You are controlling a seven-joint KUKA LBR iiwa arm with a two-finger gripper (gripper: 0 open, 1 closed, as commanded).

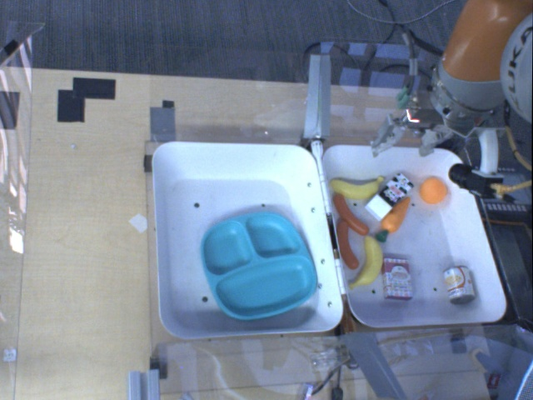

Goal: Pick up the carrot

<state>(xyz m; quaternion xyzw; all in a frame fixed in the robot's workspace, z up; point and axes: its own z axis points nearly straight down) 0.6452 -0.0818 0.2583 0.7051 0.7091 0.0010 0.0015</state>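
The carrot (396,216) is seen lying tilted in the right bin (479,248), its green end pointing toward the yellow banana (367,261), with the black-and-white box (394,189) touching its upper side. The orange ball (433,191) is placed just beside the carrot. The gripper (410,134) is held above the bin's far rim, fingers spread wide, nothing between them.

A blue divided plate (259,266) sits in the left bin (175,223); 2 bananas (356,187) lie in the right bin (479,248).
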